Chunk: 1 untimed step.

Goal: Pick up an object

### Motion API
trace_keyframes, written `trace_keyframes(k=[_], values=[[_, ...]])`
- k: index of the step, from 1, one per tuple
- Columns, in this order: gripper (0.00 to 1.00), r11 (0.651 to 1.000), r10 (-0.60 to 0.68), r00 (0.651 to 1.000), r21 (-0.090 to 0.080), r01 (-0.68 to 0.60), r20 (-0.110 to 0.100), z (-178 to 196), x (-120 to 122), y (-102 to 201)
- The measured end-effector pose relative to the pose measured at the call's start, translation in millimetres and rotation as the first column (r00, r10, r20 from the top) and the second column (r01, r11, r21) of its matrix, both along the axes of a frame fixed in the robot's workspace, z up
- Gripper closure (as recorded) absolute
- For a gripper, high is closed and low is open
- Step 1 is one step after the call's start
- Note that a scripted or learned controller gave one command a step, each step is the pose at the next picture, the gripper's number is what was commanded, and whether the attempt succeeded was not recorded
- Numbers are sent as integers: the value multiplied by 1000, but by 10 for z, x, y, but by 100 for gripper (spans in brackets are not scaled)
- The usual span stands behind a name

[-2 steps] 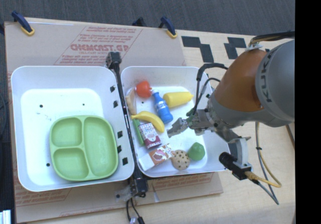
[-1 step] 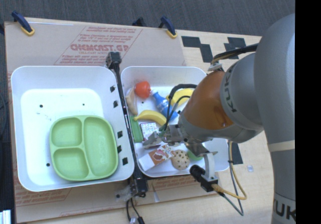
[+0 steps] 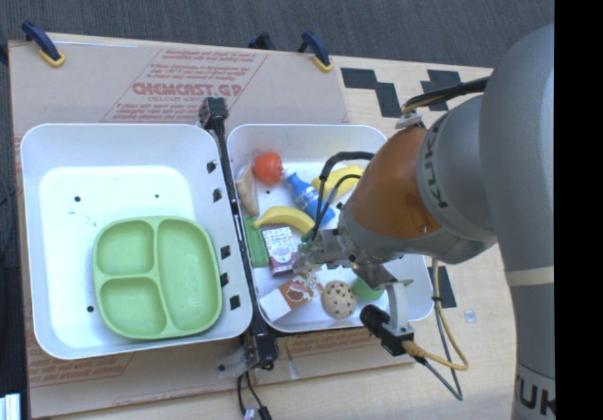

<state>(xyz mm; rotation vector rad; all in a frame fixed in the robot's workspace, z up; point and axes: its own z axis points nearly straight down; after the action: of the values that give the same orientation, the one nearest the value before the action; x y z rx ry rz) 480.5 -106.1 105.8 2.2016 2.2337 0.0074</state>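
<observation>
Tool [image 3: 325, 253] is down in the right bin [image 3: 372, 138], mid-bin, buried under the orange wrist; can't tell its state or whether it has anything. Nearest candidates sit on its left-bin side: maroon packet [image 3: 280, 250] just beside it, banana [image 3: 285, 218] just past that toward the bin's far edge, long axis running across the bin. Speckled ball [image 3: 338, 298] lies toward the near edge.

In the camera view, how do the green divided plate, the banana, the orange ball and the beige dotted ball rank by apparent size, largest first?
1. green divided plate
2. banana
3. orange ball and beige dotted ball: these look about alike, so I do not rank them.
</observation>
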Motion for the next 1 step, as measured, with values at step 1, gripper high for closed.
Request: trace_keyframes(k=[1], values=[[100, 1000, -8, 1000, -1, 8, -4, 1632, -28, 159]])
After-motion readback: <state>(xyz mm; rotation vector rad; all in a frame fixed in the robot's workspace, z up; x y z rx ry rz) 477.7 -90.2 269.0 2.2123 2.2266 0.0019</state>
